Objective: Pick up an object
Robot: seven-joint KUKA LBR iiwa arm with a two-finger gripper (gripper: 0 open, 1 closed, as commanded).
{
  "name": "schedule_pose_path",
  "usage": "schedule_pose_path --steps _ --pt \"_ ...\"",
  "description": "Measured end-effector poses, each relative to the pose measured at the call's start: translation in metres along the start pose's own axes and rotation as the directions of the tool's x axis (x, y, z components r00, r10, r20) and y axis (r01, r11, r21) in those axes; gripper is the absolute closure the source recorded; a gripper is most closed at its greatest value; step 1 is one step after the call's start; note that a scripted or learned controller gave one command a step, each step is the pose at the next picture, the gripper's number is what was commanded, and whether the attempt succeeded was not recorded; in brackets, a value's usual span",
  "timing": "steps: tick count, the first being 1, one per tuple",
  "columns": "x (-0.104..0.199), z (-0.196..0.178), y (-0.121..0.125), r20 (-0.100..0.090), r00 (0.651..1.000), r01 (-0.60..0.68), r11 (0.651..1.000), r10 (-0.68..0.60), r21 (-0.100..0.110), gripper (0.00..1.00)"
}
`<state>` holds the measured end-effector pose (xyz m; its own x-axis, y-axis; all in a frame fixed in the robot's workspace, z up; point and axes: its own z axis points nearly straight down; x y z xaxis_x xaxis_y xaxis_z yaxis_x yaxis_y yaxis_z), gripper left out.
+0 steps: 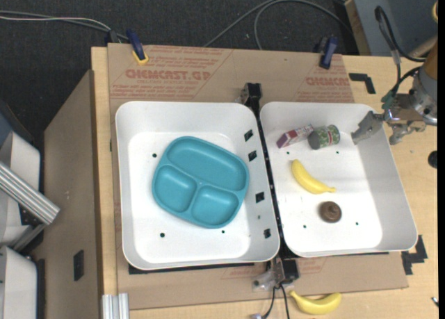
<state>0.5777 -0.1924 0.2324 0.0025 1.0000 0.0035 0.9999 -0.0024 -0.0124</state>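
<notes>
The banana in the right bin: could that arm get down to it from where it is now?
Probably yes. The banana lies flat with bare bin floor all round it, apart from the can and the brown donut. The gripper hangs at the right bin's upper right edge.

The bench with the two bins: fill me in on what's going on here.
A robot arm reaches in from the right, and its gripper sits at the right bin's upper right rim, holding nothing visible. In that bin lie a banana, a brown round piece, a small green can and a small packet. The left bin holds a blue divided plate. Nothing has been picked up yet.
</notes>
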Motion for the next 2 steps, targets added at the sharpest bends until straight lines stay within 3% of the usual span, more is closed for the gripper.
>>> schedule_pose_path --steps 1,2 --pt "0.0 -0.006 0.002 0.003 1.0 0.003 1.0 -0.003 -0.011 0.0" --pt "0.001 0.036 0.0 0.001 1.0 0.002 1.0 -0.002 -0.007 0.0"
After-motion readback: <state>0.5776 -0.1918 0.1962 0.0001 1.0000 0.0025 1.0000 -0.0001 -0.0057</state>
